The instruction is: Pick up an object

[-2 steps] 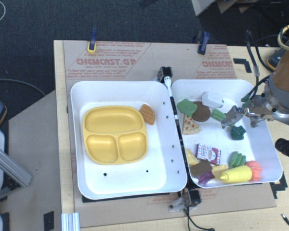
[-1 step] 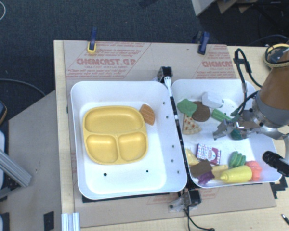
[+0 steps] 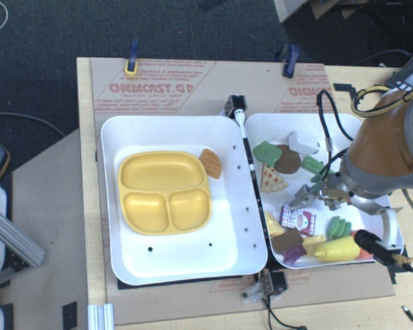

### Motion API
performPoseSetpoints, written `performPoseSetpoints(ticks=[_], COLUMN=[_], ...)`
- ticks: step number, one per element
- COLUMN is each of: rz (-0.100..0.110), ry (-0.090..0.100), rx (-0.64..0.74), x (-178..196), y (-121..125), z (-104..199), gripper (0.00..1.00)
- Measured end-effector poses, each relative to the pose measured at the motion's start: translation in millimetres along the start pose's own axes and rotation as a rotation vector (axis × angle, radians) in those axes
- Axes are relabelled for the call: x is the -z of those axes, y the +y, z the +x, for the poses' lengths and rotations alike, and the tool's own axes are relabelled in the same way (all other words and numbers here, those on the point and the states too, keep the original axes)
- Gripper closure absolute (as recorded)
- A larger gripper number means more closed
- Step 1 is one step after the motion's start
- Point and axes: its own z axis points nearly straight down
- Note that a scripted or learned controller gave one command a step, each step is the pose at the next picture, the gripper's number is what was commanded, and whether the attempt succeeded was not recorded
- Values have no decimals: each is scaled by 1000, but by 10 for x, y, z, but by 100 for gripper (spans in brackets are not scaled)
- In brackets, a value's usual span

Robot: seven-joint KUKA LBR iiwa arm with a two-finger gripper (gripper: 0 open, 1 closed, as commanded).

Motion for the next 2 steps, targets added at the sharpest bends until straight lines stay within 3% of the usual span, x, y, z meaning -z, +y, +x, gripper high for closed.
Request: performPoseSetpoints(ticks=[1,2], rz=[-10,-22], ry=[3,-1], rx=[0,0], x=[-350,-207], y=[26,53], z=[17,12], gripper=[0,100])
